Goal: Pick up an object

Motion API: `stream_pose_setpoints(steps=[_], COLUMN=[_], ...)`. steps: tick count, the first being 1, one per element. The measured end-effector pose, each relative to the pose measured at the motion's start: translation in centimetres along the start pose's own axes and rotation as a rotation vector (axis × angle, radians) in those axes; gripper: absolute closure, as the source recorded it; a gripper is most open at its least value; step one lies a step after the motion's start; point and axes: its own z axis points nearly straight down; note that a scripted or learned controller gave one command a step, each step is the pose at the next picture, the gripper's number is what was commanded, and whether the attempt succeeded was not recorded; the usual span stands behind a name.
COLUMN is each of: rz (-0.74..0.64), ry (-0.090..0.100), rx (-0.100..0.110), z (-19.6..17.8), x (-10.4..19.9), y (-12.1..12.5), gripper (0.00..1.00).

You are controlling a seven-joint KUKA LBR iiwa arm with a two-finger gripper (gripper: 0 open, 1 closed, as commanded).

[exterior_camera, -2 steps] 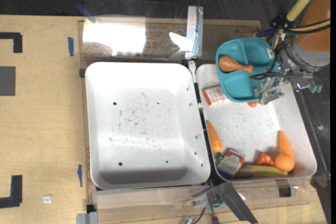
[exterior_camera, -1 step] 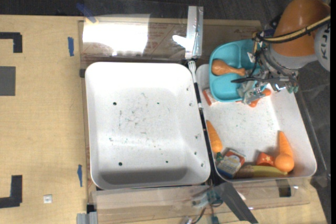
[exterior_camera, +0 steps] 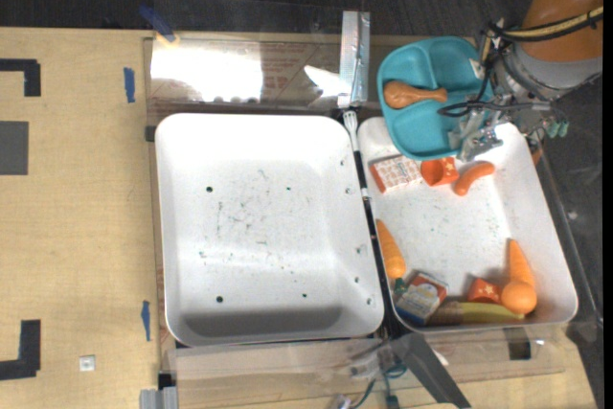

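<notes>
My gripper (exterior_camera: pixel 475 139) hangs over the back of the right bin (exterior_camera: pixel 546 206), at the front right edge of a teal divided plate (exterior_camera: pixel 426 91). A tan drumstick-shaped toy (exterior_camera: pixel 414 95) lies in the plate. Just in front of the gripper lie a small orange-red piece (exterior_camera: pixel 440 170) and an orange sausage-shaped piece (exterior_camera: pixel 473 176). A red and white packet (exterior_camera: pixel 395 172) lies to their left. Nothing is seen held.
Along the right bin's front lie a carrot (exterior_camera: pixel 390 249), a small printed box (exterior_camera: pixel 420 294), a yellow strip (exterior_camera: pixel 479 311), a red piece (exterior_camera: pixel 482 288) and an orange carrot-like toy (exterior_camera: pixel 519 278). The left bin (exterior_camera: pixel 172 148) stands beside it. A clear sheet (exterior_camera: pixel 249 62) lies behind.
</notes>
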Motion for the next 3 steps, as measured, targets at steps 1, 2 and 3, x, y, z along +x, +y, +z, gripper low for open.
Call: stream_pose_setpoints(steps=[1,2,3], rz=[0.000,0.177,0.355], ry=[0.008,0.009,0.023], rx=[-0.004,-0.001,-0.004], z=[0.5,4.4,6.3], x=[0.2,0.5,1.1], y=[0.1,-1.3,-3.1], gripper=[0.00,0.00,0.00])
